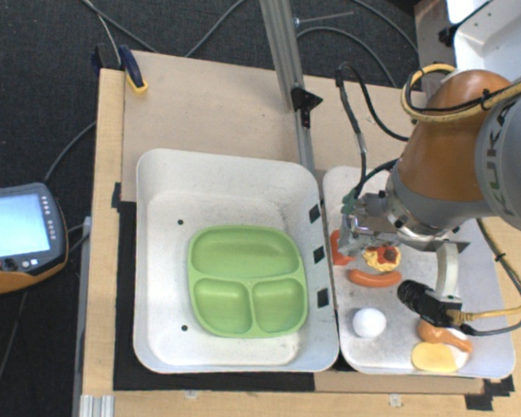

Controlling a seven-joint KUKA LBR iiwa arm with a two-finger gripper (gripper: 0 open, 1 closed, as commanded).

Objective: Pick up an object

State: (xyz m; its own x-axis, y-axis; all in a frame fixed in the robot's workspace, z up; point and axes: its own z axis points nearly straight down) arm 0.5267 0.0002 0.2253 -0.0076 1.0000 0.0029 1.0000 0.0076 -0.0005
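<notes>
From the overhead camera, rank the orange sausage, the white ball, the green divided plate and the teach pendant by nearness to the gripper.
1. Orange sausage, right bin, just below the gripper.
2. White ball, right bin, toward the bench's front edge.
3. Green divided plate, in the left bin.
4. Teach pendant, off the bench at far left.

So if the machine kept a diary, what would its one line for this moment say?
arm: over right bin | gripper: above orange sausage-shaped toy | white ball: untouched | green tray: left bin

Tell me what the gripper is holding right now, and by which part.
Cannot be told: the gripper sits low over small toys in the right bin, its fingertips hidden by the wrist.
</notes>
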